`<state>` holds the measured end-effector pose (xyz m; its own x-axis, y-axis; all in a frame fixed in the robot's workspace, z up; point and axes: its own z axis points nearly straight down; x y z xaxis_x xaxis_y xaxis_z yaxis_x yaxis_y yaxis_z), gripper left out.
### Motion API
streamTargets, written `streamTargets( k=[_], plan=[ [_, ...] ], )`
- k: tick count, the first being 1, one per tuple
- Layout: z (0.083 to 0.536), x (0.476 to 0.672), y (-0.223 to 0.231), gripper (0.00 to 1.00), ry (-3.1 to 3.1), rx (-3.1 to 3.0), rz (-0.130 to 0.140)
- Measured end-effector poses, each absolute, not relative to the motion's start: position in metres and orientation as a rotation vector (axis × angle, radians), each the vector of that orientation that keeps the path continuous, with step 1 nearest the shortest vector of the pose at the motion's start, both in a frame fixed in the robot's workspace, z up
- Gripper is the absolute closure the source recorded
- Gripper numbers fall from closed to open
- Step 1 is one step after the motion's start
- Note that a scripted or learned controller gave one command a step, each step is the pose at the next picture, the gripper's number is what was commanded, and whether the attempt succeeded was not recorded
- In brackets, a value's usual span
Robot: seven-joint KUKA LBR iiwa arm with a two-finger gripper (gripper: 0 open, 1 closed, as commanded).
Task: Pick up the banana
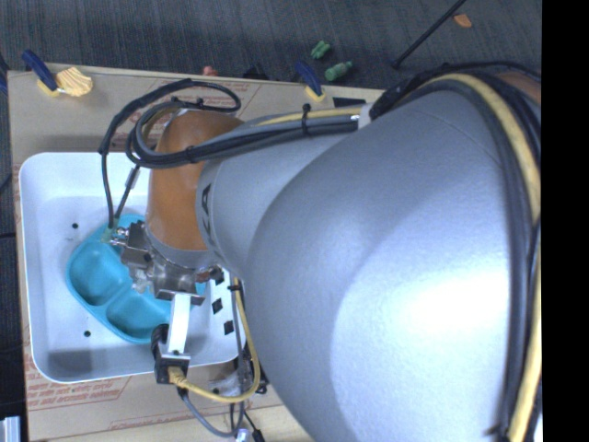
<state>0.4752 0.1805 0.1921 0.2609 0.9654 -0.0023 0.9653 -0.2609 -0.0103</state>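
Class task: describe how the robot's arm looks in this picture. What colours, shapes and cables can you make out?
The arm is a bulky, rounded grey shell. Above the wrist sits an orange band. Black cables loop over that band, and a yellow cable runs along the grey shell. A white bracket with black fittings hangs beside the wrist, with yellow wires below it.

A tan bench (pixel 110 86) is seen under the arm. On its left part a white bin (pixel 41 247) is set. On the far left corner of the bench a blue clamp (pixel 39 67) and a yellowish thing (pixel 75 83) are found.
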Motion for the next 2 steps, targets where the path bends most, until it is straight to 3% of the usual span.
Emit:
streamTargets(
  k=[1, 2],
  plan=[
    [0.326, 0.477, 0.039, 1.00, -1.841, -2.545, 0.001],
    [0.202, 0.475, 0.117, 1.00, -1.612, -2.691, 0.009]
  ],
)
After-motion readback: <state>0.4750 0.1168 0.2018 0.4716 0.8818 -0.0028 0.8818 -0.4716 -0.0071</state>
